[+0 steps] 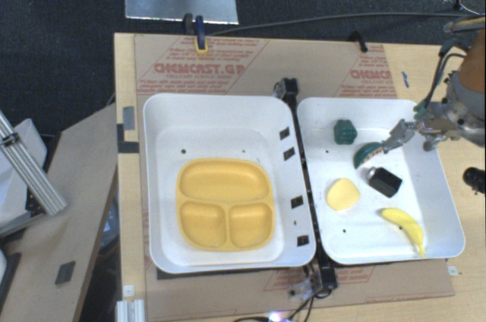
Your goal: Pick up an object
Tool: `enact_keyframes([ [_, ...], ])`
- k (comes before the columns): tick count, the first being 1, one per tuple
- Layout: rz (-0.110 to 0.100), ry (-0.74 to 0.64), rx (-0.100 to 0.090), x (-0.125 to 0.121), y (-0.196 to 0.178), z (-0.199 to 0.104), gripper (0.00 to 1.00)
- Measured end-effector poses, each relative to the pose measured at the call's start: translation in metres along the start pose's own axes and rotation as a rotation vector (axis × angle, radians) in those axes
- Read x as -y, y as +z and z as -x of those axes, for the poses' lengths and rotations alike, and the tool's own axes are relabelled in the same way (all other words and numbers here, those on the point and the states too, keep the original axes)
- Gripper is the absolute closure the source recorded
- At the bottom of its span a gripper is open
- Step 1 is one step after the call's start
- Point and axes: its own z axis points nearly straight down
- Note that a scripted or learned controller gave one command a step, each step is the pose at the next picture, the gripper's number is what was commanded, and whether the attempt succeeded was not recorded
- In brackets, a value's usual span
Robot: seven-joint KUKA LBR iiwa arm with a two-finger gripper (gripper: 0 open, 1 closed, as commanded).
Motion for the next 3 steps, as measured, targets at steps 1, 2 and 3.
enact_keyframes([
  [1,0.01,-0.003,0.002,-0.002,-0.006,0.0,0.0],
  [2,0.007,0.0,0.002,-0.001,0.039,0.007,0.0],
  [3,0.006,0.0,0.001,0.004,0.094,0.015,0.0],
])
